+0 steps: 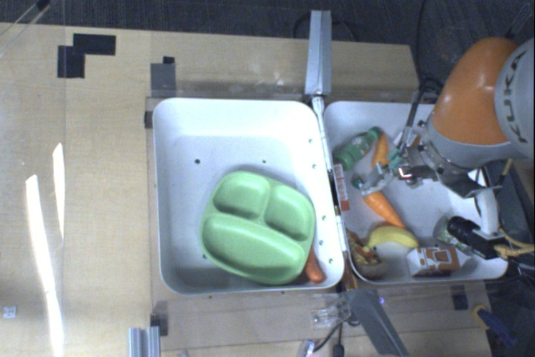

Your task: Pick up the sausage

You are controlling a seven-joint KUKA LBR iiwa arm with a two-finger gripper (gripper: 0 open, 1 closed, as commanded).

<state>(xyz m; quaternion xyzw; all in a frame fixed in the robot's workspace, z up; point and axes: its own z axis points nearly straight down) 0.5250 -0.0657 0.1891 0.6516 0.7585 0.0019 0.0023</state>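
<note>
From above, the arm [481, 109] reaches in from the right over the right bin [435, 114], its orange band high and its wrist angled down toward the bin's middle. The gripper [378, 177] hangs just above a carrot [383, 207], beside a green bottle [358, 148]; whether it is apart or together cannot be told. The sausage [313, 267] lies in the left bin [221, 130], at its near right corner, partly tucked under the green tray [257, 226]. A banana [391, 237] and a small carton [435, 261] sit near the right bin's front edge.

Reddish sausage [313, 269] lies in left bin's near corner, partly under green plate.
</note>
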